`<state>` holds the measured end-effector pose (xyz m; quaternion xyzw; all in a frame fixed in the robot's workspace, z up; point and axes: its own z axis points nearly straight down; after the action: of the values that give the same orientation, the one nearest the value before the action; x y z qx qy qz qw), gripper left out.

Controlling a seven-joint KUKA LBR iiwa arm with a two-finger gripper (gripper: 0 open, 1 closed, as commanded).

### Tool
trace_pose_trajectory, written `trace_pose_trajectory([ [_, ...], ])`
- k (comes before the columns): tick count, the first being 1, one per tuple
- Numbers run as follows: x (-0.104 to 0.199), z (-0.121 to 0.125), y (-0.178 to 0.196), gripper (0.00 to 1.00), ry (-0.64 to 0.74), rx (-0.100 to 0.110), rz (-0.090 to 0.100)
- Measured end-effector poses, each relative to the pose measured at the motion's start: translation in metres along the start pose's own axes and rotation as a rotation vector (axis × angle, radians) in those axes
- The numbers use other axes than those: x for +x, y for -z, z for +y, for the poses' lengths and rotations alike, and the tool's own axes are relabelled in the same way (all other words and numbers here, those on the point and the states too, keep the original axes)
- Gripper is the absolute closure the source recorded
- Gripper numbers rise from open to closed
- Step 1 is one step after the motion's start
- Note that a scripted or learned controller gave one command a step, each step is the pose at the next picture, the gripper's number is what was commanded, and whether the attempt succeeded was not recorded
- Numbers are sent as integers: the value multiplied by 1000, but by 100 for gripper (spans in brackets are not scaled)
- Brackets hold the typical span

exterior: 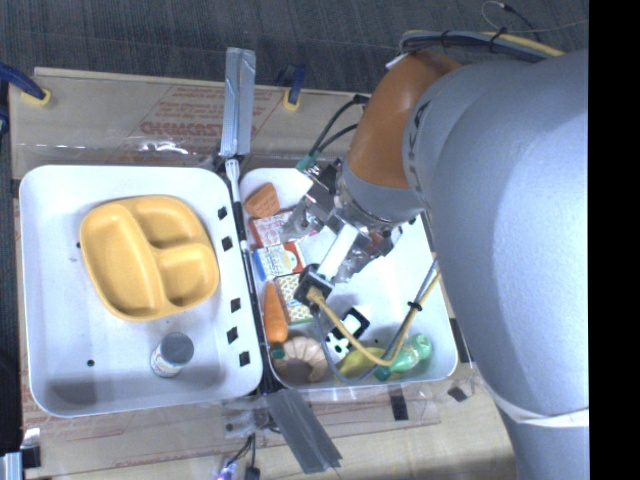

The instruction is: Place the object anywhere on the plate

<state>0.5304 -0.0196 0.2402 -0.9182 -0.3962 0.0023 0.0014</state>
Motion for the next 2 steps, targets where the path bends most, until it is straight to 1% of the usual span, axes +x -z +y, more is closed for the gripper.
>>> trace_pose_trajectory([
  [1,1,-1,8,100,12,6,-5],
  [2,31,-55,-52,100,-58,2,-3],
])
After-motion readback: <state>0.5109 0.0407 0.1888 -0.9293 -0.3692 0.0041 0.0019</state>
